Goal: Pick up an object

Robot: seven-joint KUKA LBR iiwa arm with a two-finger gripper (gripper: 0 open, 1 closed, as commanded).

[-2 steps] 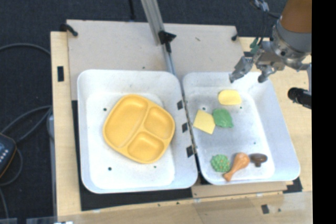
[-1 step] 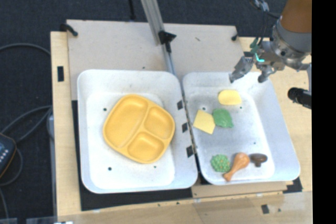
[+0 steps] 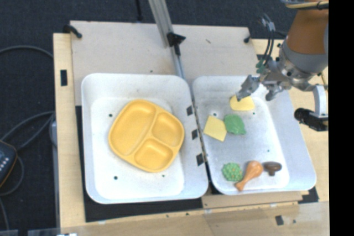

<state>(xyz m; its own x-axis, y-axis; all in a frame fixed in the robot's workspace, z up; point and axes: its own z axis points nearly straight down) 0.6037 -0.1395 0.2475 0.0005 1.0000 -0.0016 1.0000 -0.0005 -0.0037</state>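
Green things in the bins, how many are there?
2, both in the right bin. One green piece lies mid-bin beside a yellow block; another green piece sits near the front, beside the drumstick.

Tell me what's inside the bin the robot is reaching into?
The right bin holds two yellow pieces, two green pieces, a drumstick and a brown mushroom. The hand covers part of one yellow piece.

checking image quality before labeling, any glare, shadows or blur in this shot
Camera view: even, soft light; the left white bin and right white bin look bright with little surface detail; faint shadows lie under the yellow divided plate and the drumstick toy; the tool and small toys are slightly soft, so the finger state is unclear.
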